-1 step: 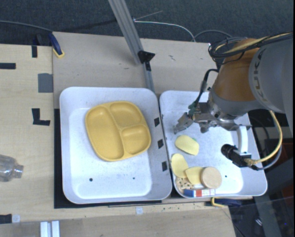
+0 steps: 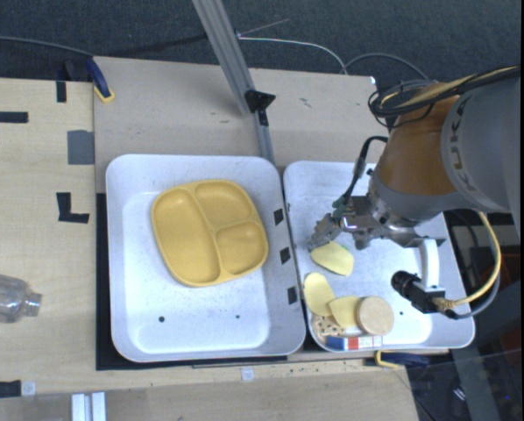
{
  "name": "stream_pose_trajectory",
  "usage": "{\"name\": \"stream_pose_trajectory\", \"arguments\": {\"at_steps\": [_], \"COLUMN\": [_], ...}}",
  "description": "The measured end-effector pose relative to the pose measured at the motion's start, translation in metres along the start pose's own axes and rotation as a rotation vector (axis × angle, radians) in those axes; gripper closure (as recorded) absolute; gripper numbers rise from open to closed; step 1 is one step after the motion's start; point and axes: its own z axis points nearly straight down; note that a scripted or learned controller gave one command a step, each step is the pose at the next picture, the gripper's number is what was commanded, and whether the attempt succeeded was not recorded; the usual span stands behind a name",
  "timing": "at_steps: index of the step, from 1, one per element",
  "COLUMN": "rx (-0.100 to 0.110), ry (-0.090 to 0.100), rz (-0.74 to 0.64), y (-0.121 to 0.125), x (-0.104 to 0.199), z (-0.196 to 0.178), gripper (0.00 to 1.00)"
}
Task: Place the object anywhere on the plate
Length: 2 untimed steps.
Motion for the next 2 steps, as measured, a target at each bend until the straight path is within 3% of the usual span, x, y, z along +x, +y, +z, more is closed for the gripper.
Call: {"name": "stream_pose_trajectory", "arguments": {"at_steps": [1,2], "rx": [0.000,0.000], "ry": [0.002,0.002], "rz": [-0.001,-0.001], "y": [0.0007,0.0006], "x": [0.0006,0.0007], "z": [-0.0095,-0.0090], "gripper": [1.00,0.00]}}
